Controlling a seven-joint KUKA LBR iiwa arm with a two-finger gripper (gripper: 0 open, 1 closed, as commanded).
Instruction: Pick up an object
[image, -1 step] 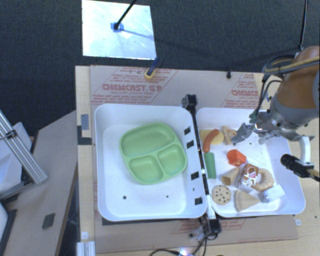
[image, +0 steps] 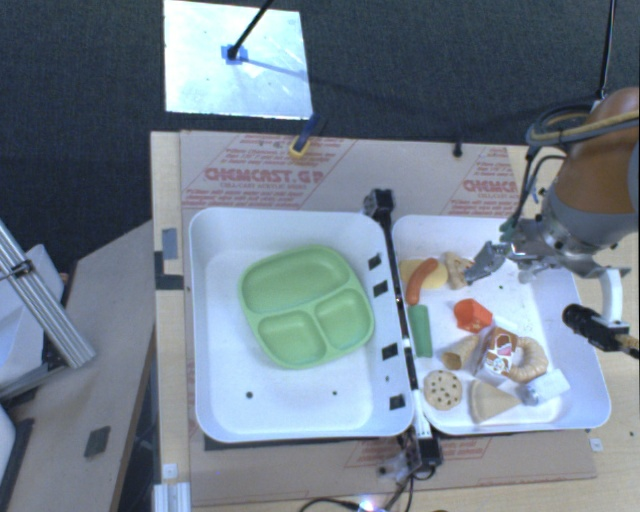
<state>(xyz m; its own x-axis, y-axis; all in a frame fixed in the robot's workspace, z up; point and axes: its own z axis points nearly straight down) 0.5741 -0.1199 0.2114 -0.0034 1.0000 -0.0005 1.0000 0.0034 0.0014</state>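
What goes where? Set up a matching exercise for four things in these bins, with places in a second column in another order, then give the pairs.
Things:
1. green divided plate
2. round cookie
3. green stick
4. orange piece

Places:
A. near corner of the right bin, by the divider
B. middle of the right bin
C. middle of the left bin
D. right bin, lying along the divider between the two bins

Pairs: 1-C, 2-A, 3-D, 4-B
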